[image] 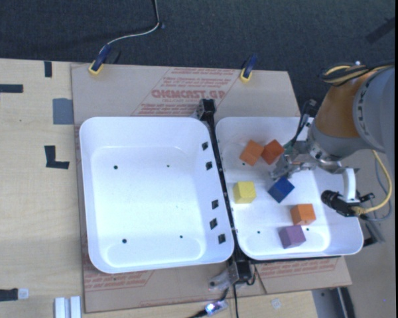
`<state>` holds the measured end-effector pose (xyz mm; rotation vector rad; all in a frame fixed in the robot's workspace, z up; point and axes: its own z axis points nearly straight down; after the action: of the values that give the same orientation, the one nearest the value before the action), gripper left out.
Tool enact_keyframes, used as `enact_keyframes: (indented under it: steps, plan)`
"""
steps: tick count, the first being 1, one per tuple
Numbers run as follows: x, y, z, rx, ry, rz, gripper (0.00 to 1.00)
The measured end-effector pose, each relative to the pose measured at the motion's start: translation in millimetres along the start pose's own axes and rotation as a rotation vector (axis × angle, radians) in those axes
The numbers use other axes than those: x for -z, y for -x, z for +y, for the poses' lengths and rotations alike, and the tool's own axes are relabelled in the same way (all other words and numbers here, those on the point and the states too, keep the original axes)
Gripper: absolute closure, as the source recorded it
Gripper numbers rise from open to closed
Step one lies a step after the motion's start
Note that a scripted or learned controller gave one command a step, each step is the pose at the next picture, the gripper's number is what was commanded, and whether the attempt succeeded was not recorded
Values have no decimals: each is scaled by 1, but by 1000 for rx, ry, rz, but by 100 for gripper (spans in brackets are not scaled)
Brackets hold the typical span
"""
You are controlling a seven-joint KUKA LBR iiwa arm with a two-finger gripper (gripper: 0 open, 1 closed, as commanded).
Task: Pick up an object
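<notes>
In the right bin (pixel 331 247), the end effector (pixel 283 169), its grip state impossible to tell, hovers just above the blue cube (pixel 280 189), which lies immediately below-left toward frame centre.

The left bin (pixel 93 177) lies wide open, floor bare from wall to wall. The right bin (pixel 252 244) is crowded: two orange blocks (pixel 252 153) sit touching near its back edge, the yellow cube (pixel 245 191) hugs the dividing wall, blue cube (pixel 280 189) mid-floor, another orange cube (pixel 303 213) and purple cube (pixel 292 236) guard the front right corner.
</notes>
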<state>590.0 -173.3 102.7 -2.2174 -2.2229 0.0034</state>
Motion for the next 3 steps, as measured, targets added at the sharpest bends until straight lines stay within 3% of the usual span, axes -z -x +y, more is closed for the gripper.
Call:
enact_keyframes:
  steps: [1,2,3]
  plan:
    - [-19,-70,-11,2,1,0,100]
    - [87,-125,-20,4,8,2,100]
    - [81,-166,-30,2,0,1,100]
